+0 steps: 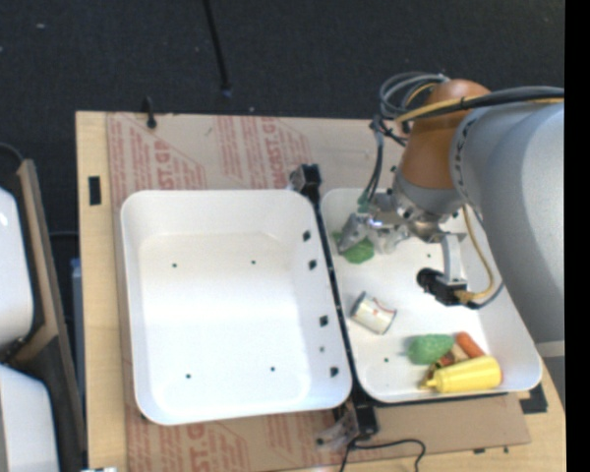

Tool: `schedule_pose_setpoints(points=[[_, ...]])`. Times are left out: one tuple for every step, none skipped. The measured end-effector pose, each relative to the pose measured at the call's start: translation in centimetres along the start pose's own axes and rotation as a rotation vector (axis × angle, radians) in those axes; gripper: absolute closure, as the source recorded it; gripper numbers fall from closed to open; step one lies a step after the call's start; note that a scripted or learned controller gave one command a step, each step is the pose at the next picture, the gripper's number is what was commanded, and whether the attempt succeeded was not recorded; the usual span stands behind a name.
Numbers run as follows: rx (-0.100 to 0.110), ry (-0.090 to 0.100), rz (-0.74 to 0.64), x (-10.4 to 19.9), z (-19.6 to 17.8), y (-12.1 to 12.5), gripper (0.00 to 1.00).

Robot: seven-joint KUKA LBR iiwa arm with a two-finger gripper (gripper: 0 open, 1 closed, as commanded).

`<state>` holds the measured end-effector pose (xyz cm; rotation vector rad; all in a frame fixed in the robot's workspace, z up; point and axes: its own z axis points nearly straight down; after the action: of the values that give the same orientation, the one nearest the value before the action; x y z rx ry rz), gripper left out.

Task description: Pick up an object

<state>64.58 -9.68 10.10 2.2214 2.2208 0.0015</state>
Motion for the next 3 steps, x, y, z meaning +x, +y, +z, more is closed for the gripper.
schedule_pose_setpoints(points=[[-0.001,0.000,0.001,-0.1,-1.1,0.0,1.00],[0.000,0.000,0.001,-0.1,-1.0,0.0,0.00],[0.002,-0.001,0.001,-0.7,0.1,-1.2,0.00]])
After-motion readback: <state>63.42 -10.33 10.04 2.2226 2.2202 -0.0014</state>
